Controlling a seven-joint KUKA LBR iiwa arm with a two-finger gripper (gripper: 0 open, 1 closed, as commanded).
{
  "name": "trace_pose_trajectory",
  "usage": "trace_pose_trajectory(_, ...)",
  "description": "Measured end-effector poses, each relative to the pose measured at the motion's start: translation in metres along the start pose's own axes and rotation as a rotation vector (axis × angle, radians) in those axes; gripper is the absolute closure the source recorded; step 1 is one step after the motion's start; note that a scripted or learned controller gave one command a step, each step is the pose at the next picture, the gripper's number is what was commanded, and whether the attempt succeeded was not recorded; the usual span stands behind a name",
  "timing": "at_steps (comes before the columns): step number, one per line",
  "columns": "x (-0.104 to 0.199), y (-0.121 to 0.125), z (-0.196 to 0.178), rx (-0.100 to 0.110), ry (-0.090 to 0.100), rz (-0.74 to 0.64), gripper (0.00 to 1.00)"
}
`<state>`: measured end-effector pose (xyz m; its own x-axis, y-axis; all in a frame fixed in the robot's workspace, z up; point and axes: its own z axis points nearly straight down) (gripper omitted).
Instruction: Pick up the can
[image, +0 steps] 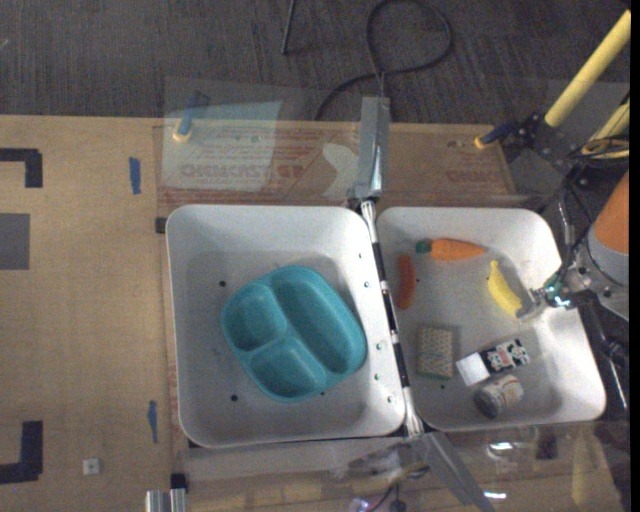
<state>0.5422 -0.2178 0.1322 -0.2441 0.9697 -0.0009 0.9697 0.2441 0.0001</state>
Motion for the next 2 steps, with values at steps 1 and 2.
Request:
trace_pose_trajectory(1, -0.015, 0.037, -0.145, 0.002, 0.000, 0.214, 1.00)
trace_pose_trajectory(2, -0.014, 0.035, -0.285, 0.002, -0.002, 0.385, 1.00)
